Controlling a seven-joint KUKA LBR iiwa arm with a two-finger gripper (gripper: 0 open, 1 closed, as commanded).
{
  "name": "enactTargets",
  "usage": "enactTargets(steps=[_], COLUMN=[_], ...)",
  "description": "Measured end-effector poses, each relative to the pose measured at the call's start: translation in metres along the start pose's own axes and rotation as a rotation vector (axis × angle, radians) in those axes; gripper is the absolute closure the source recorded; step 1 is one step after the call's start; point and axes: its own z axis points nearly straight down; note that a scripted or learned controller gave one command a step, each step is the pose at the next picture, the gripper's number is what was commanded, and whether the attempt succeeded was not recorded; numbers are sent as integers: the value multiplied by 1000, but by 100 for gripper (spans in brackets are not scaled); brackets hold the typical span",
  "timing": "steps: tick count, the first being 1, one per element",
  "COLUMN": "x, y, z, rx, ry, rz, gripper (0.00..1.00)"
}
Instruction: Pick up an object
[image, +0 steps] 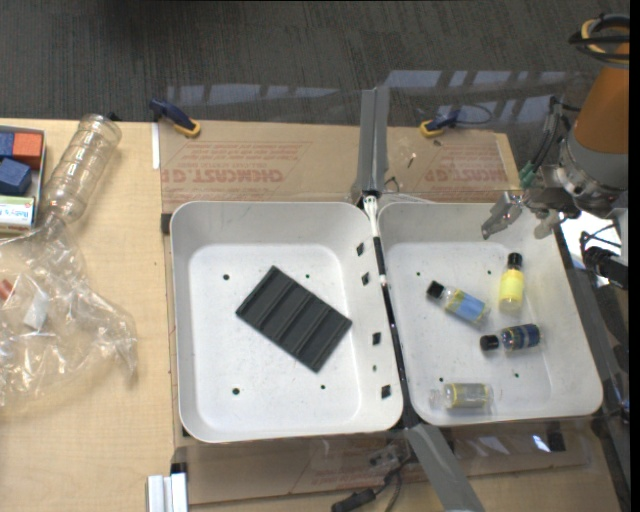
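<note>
Four small bottles lie in the right bin (570, 390); the yellow bottle (511, 281) sits nearest the gripper (520, 215), which hangs just above it, fingers spread and holding nothing. Left of that yellow bottle, the other bin (185, 330) holds a dark ribbed slab (294, 318).

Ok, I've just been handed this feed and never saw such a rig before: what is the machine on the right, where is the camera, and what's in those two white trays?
The one camera sits above the bench and looks down at a slant. On the right is a robot arm, grey with an orange band, ending in a two-finger gripper that hangs over the far edge of the right bin. Nothing shows between its fingers.

The right bin holds four small bottles: a yellow bottle, a light blue bottle, a dark blue bottle and a clear vial lying near the front. The left bin holds one dark ribbed slab, lying flat.
</note>
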Motion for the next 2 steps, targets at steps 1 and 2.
enactTargets(steps=[1,2], x=[-7,24], y=[-28,-116], z=[110,124], rx=[-4,1], ry=[0,2], rz=[-20,48], gripper=[0,0])
